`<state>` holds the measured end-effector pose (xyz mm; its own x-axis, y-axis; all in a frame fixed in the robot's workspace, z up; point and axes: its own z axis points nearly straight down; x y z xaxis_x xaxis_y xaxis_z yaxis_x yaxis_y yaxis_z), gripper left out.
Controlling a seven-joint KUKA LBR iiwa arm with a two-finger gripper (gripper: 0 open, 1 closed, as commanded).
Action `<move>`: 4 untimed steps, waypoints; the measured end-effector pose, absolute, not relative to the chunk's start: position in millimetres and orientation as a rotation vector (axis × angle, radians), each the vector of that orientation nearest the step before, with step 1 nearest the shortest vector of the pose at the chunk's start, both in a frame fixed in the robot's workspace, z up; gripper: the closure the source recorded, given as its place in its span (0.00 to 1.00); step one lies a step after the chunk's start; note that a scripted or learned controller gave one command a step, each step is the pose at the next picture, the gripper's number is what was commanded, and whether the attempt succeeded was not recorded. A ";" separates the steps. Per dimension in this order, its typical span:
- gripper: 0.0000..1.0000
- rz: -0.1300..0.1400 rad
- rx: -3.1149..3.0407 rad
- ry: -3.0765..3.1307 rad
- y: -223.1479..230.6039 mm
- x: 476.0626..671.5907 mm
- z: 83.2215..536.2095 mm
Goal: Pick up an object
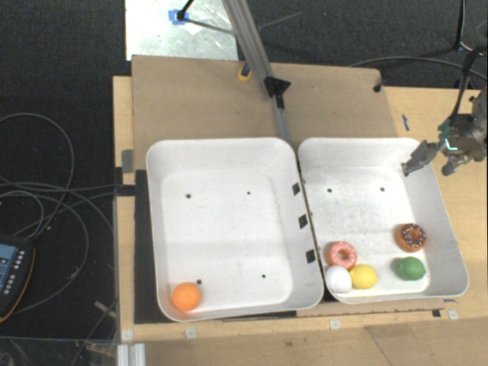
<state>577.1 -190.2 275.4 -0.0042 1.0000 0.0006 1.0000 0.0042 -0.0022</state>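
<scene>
Camera view, taken from above at a slant: two shallow white bins are seen side by side on a brown bench (191, 97), set on dark carpet. No brand, label or readable writing can be made out on anything.

The gripper (431, 161) is seen at about 3 o'clock in the picture, at the upper right rim of the right bin (366, 166). Only the wrist end of the arm is in view, entering from the right edge. Two dark fingers are pointed down and to the left, spread apart, with one finger (418, 159) over the bin's rim and the other just outside it. Nothing is held between them.

Five small things are grouped in the right bin toward 5 o'clock. A pink-iced doughnut (341, 254) is placed near the bin's left wall. A white ball (338, 279) is set just below it, touching a yellow lemon (364, 276) on its right. A chocolate doughnut (411, 237) is placed near the right wall, with a green lime (411, 268) just below it. All five are well apart from the gripper.

In the left bin (221, 158), an orange (186, 296) is placed alone in the corner at 7 o'clock.

A grey metal pole (248, 33) is slanted down from 12 o'clock to the gap between the bins. Black cables (46, 204) are looped on the carpet at 9 o'clock, beside a dark handheld controller (11, 269) at the left edge.
</scene>
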 end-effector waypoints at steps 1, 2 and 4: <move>0.00 -0.002 -2.217 -2.228 -190.1 577.7 277.6; 0.00 0.001 -2.218 -2.223 -184.2 571.7 232.0; 0.00 0.002 -2.216 -2.223 -178.3 586.6 130.1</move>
<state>586.6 -178.3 130.1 -0.0029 1.0000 0.0010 1.0000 0.0029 -0.0027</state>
